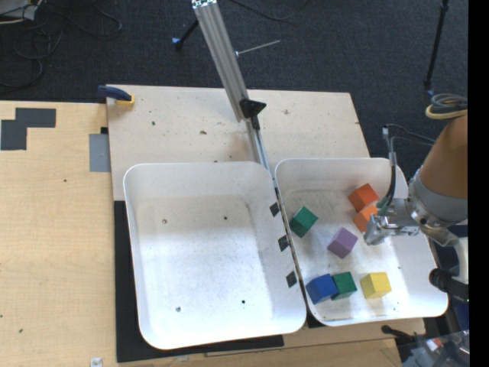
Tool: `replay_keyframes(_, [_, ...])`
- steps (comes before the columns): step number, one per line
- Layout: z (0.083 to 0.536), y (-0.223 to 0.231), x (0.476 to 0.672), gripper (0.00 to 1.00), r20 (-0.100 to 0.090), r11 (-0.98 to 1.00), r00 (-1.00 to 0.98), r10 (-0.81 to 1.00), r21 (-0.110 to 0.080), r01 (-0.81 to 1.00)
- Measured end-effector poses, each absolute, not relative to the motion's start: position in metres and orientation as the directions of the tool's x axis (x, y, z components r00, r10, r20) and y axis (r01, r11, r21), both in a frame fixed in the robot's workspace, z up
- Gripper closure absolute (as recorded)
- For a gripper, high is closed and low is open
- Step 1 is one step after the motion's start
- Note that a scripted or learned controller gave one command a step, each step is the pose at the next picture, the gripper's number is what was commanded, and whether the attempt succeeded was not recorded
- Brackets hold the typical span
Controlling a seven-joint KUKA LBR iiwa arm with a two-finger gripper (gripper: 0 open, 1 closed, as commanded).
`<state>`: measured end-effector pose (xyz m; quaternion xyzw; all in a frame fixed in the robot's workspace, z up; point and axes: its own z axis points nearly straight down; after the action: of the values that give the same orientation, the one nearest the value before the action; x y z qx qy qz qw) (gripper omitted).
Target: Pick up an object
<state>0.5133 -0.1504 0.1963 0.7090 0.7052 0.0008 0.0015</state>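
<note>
Right bin (428, 300), six blocks, claw (374, 232) seemingly beside orange block (364, 197)

2 white bins (202, 176); the right one has 2 orange blocks (363, 197), 2 green (303, 221), 1 purple (342, 242), 1 blue (322, 287), 1 yellow (375, 284).

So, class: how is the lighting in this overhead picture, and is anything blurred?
Camera view: even, soft light; the blocks cast short faint shadows on the right bin; the gripper looks slightly blurred; the left bin is bright without harsh glare.
</note>
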Motion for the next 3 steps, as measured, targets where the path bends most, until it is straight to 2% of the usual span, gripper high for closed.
replay_keyframes(1, [0.216,-0.152,0.514,1.00,0.000,0.002,-0.002,1.000,0.000,1.000])
replay_keyframes(3, [0.219,-0.043,0.502,1.00,0.003,0.004,-0.004,1.000,-0.004,1.000])
